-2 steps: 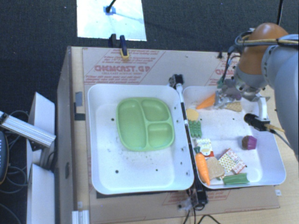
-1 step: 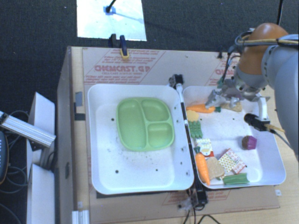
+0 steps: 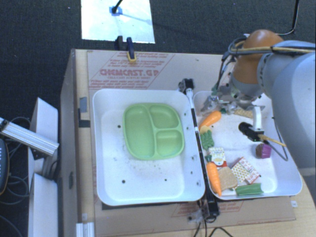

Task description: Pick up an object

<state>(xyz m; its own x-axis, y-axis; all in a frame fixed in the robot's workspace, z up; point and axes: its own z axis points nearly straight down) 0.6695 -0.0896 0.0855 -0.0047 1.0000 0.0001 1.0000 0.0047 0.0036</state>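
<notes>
Looking left of the divider [image 3: 193,127], you see one green plate [image 3: 153,131]; right, two carrots [image 3: 211,119]; gripper [image 3: 228,104] state unclear.

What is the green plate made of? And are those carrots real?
The green plate looks like smooth moulded plastic: one even pale green, rounded edges, three pressed-in compartments, a slight sheen. The two carrots look like toy food, probably plastic too: flat bright orange and very tidy shapes, though the view is too small to be sure.
</notes>
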